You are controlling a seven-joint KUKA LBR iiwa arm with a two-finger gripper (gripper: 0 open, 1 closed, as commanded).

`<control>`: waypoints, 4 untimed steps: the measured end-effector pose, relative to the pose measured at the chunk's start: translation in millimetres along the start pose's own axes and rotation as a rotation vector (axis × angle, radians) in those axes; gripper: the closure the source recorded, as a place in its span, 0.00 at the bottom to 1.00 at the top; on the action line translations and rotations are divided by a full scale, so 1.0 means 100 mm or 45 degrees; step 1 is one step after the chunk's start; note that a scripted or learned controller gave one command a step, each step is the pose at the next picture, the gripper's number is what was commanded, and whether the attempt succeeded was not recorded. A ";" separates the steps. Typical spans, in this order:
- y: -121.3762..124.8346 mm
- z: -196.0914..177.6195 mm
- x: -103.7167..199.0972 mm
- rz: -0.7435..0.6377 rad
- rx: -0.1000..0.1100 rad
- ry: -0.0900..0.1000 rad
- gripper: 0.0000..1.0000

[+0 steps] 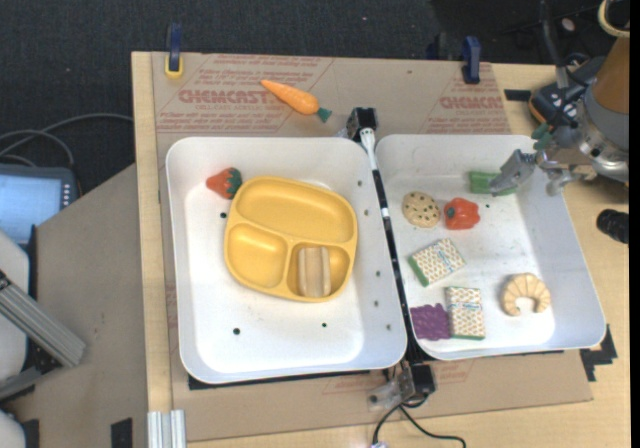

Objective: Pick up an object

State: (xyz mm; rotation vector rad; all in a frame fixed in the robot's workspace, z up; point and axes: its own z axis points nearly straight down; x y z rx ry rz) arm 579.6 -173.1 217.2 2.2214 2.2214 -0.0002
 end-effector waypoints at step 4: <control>0.29 0.25 1.42 -0.010 -0.014 0.003 1.00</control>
